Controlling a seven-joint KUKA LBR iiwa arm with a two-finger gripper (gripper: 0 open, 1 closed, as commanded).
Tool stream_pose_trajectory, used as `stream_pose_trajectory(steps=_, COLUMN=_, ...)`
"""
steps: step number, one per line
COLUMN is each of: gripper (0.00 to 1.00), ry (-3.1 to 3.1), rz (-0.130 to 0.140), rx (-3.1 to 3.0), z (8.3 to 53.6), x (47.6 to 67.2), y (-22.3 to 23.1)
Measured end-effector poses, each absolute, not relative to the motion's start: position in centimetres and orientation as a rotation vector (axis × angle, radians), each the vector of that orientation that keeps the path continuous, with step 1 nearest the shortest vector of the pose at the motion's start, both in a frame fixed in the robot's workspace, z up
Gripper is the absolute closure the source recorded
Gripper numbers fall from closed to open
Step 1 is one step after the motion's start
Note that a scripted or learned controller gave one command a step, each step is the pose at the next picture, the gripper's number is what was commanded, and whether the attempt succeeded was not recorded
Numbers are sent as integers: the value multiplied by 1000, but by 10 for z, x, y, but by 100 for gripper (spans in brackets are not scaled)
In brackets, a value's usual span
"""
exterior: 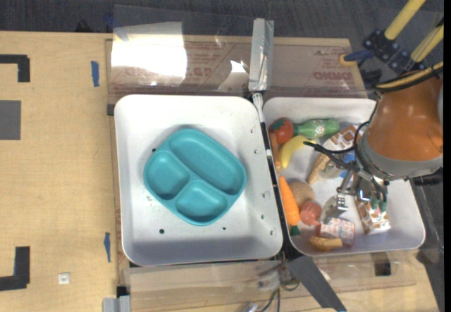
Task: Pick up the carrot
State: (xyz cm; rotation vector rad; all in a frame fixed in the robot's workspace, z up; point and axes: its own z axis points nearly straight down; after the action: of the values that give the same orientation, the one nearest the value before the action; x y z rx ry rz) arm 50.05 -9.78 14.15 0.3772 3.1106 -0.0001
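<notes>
Carrot [288, 201] lies in the right bin [412, 226], hard against its left wall, long axis running roughly 12 to 6, tip toward 6. I see nothing gripping it.

At its 3 o'clock, touching or nearly so, a brownish round item [303, 191]; below that, at about 4, a red round one [310, 213]. At the carrot's 12 a banana [290, 151] curves up toward a red tomato-like item [281, 130] in the bin's top-left corner. A green item [315, 127] lies along the top wall at 1. At the carrot's 5, near the bottom wall, a small packet [334, 232] lies flat.

My claw [354, 189] is at the carrot's 3 o'clock, well apart from it, low over the middle of the right bin among the clutter. It's dark metal mixed with the stuff under it; I cannot tell whether it's parted or closed, or whether it grips anything. The arm's orange band [406, 122] sits above it at 2, coming in from the right.

Left bin [134, 120] at the carrot's 9 holds a teal divided plate [195, 174], three compartments, sitting about centre. Both bins rest on the surface [49, 163], tan, with black tape marks at its left edge.
</notes>
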Motion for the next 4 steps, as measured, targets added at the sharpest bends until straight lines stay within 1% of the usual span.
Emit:
stream_pose_trajectory(steps=1, gripper=0, ry=3126, rz=-3, rx=61, z=89, x=536, y=-94)
stream_pose_trajectory(steps=2, gripper=0, ry=3121, rz=-2, rx=50, z=95, x=485, y=-94)
stream_pose_trajectory(steps=3, gripper=0, ry=3114, rz=-1, rx=-151, z=92, x=487, y=-92)
stream_pose_trajectory(steps=4, gripper=0, ry=3128, rz=-2, rx=-94, z=89, x=587, y=-116)
